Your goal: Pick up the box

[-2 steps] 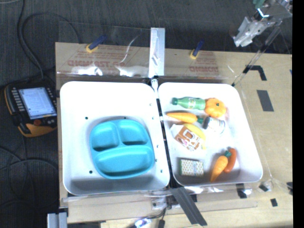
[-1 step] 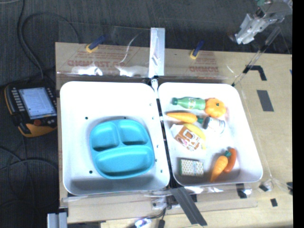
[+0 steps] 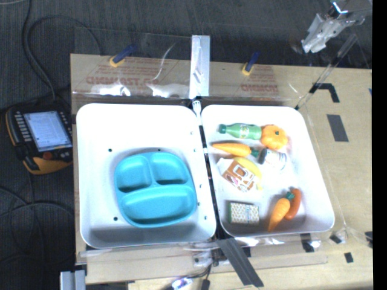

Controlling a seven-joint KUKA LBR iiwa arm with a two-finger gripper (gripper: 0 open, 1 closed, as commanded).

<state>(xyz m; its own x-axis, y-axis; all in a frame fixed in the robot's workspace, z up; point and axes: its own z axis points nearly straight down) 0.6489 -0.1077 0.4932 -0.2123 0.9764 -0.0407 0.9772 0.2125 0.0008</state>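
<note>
White-and-orange printed box (image 3: pixel 240 175) lying tilted mid right bin (image 3: pixel 314 162), touching a banana (image 3: pixel 233 149), gripper (image 3: pixel 318 34) high at top right, well apart

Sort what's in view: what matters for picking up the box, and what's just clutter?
Job:
- box, right bin
- end effector, top right, outside the bins

Lying about:
- green bottle
- orange fruit
- carrots
- small patterned pack
- blue tray, left bin
</note>
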